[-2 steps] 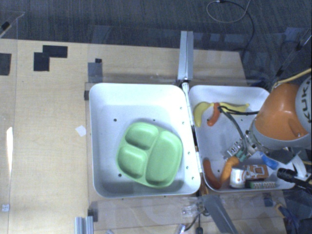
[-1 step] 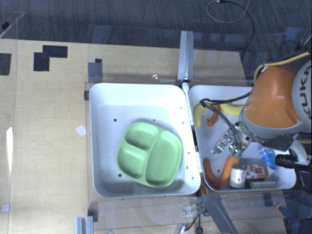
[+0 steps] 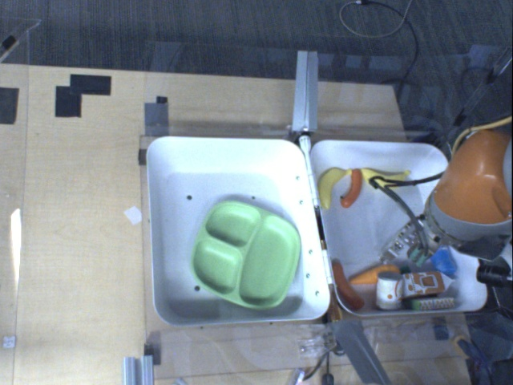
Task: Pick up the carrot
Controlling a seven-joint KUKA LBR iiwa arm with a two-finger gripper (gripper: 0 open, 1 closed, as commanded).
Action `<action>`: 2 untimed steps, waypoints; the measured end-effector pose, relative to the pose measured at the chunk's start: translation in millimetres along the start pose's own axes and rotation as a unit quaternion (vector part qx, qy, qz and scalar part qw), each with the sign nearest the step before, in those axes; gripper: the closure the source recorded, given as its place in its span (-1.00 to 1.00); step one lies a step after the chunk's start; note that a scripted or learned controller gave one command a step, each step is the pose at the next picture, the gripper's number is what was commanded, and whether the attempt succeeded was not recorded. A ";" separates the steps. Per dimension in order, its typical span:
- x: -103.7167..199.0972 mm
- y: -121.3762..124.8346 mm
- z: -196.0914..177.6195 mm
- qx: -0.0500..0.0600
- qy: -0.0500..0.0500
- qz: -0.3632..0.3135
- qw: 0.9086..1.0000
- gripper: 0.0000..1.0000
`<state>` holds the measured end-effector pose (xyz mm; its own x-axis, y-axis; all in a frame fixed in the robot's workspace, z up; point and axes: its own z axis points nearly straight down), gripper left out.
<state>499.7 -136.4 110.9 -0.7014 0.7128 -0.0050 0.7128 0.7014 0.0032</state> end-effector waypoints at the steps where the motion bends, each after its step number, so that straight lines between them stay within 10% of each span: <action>1: -43.6 -36.7 -161.7 0.000 -0.001 0.121 0.993 1.00; 2: -43.4 -55.9 -226.1 -0.001 -0.003 0.037 0.999 1.00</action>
